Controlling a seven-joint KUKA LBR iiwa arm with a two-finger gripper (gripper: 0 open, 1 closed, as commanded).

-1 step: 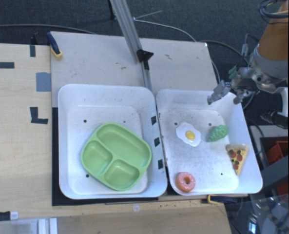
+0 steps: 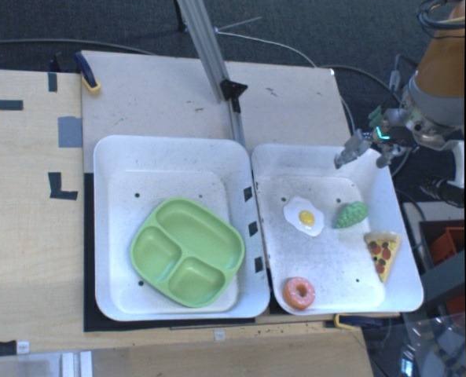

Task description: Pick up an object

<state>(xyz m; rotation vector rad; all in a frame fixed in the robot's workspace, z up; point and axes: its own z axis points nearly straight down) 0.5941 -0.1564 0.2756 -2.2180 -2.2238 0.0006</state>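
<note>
Gripper [image 2: 364, 155] hangs over the right bin's [image 2: 327, 159] far right corner, fingers spread, nothing between them. Below it lie the fried egg [image 2: 304, 215], broccoli [image 2: 350, 214], pizza slice [image 2: 383, 254] and donut [image 2: 299, 293].

A fried egg [image 2: 304, 216], green broccoli [image 2: 350, 214], a pizza slice [image 2: 383, 254] and a pink donut [image 2: 299, 293] are lying apart in the right bin [image 2: 339, 163].

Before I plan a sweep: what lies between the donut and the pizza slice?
Nothing: in the camera view, bare white bin floor runs from the donut to the pizza slice.
</note>
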